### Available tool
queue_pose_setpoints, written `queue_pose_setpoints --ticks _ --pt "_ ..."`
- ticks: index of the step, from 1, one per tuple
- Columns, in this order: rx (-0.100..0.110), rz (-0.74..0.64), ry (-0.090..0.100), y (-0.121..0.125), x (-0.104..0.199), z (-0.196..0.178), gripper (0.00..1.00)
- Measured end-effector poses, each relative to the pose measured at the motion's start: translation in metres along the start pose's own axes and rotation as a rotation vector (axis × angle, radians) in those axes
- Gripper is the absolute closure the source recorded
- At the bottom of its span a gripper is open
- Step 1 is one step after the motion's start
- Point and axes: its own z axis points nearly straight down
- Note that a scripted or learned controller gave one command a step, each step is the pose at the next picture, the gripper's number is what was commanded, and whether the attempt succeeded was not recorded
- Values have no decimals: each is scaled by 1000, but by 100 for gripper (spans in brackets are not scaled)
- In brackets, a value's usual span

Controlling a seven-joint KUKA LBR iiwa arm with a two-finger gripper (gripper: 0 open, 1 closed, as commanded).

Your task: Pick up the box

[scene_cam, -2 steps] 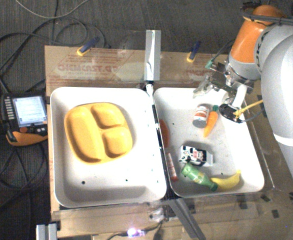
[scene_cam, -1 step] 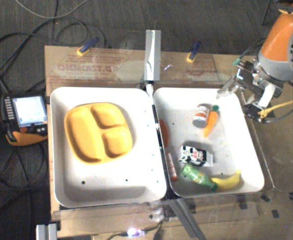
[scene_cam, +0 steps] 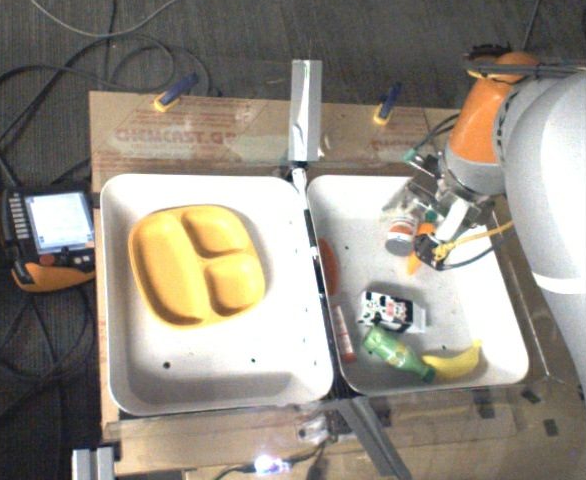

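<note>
Nothing of the task was done yet, as far as I could judge: the box [scene_cam: 389, 311], a small black-and-white carton, lay flat on the floor of the right bin [scene_cam: 493, 303], toward six o'clock of its centre, and I was not touching it. Just at its five o'clock lay a green bottle [scene_cam: 397, 354], with a banana [scene_cam: 455, 361] beyond that, and a red marker [scene_cam: 344, 334] ran along the bin's wall at the box's eight o'clock.

My gripper [scene_cam: 431, 230] hung over the upper part of the same bin, at about one o'clock from the box and well apart from it, close beside a small orange-capped container [scene_cam: 402, 230]. My arm came in from three o'clock, wrist tipped down and toward nine o'clock. Whether my hand was spread or pressed together I could not tell; cabling and wrist hardware cluttered it.

The whole pick remained. The left bin [scene_cam: 123, 348] held a yellow divided tray [scene_cam: 199, 263].
</note>
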Motion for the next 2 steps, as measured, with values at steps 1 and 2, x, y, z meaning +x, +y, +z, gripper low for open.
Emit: queue_pose_setpoints --ticks 1,2 --pt "-4 73 -1 10 -52 -197 0" --pt "1 81 1 -4 -32 -40 0"
